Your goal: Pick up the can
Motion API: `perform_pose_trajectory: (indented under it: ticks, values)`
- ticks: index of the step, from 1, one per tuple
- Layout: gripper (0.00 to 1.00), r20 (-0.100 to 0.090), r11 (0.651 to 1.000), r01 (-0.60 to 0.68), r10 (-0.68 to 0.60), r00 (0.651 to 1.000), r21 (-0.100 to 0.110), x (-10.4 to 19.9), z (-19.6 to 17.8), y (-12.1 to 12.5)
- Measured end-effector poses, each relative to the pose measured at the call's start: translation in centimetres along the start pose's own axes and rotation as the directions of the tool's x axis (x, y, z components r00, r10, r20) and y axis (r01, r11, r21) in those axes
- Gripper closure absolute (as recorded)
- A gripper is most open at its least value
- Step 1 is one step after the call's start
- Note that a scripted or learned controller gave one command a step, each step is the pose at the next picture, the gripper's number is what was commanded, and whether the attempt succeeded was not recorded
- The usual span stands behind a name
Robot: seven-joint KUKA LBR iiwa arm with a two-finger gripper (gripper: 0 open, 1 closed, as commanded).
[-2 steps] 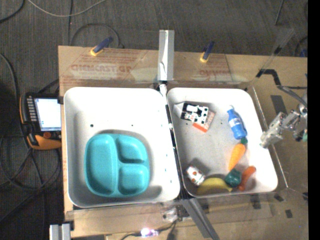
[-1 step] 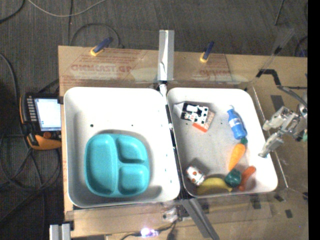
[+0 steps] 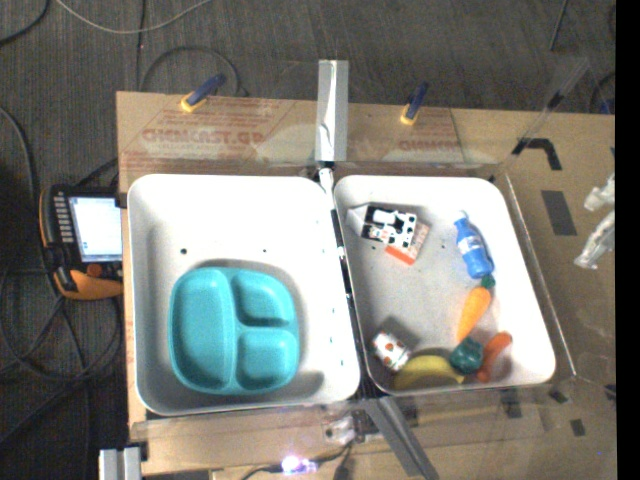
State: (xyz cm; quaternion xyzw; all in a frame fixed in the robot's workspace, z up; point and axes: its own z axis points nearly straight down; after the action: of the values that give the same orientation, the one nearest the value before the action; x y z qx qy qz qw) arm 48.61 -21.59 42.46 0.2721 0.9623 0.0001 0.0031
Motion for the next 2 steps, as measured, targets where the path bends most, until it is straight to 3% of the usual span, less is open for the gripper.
perform_pose_trajectory:
  ticks: [1,2]
  values:
    - [0.0,-0.005,1.0,0.008,-0.008,1.0,0.0,10.0,11.7,15.9]
    - [0.0,-0.008,0.999,0.048,-0.048,0.999,0.002,7.3,23.7,11.2]
